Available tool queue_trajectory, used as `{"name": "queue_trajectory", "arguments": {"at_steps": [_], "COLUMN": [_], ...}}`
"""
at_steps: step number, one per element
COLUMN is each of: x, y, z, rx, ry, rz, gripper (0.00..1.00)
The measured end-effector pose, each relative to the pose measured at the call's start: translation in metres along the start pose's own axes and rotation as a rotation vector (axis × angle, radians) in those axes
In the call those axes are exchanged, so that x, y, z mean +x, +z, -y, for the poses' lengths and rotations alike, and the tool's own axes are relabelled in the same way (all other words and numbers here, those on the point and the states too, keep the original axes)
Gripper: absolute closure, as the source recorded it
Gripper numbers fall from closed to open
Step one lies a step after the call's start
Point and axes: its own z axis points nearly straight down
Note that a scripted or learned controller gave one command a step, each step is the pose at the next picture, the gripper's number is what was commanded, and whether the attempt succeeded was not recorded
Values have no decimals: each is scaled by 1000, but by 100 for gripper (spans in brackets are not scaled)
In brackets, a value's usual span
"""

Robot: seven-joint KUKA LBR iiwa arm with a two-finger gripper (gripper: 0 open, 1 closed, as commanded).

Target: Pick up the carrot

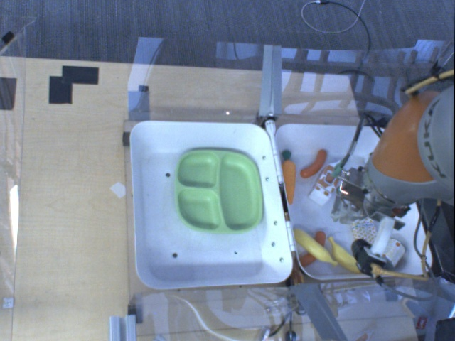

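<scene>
No brand or label is showing legibly anywhere; the small printed packet (323, 184) in the right bin (298, 135) is carrying red and white markings too small to read, and the letters on the grey arm's (419, 148) casing at the right edge are cut off. Along the near edge of the right bin, two yellow bananas (321, 247) are lying end to end, with a small reddish piece (308, 258) just beside them by the near left corner. A little farther in, the gripper (350, 203) is hanging low over the middle of the right bin, beneath the orange band of the arm, and whether it is open or closed cannot be made out (its tip is merging with the clutter below it). The carrot (288, 180) is lying against the left wall of the right bin, orange with its green top pointing toward the far side, apart from the gripper and to its left, with the printed packet lying between them. Just beyond the carrot, a red sausage (314, 164) is lying at a slant. In the left bin (149, 261), a green divided plate (217, 190) is sitting near the centre. Farther off, black block shapes (71, 82) are marking the wooden bench (64, 190), and a thin cable (355, 13) is looping across the grey floor beyond.
</scene>
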Motion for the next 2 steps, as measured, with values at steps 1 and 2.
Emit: {"name": "queue_trajectory", "arguments": {"at_steps": [1, 2], "x": [20, 21], "y": [-76, -85], "z": [9, 9], "rx": [-2, -2], "ry": [-141, -149], "rz": [0, 1], "gripper": [100, 100]}}
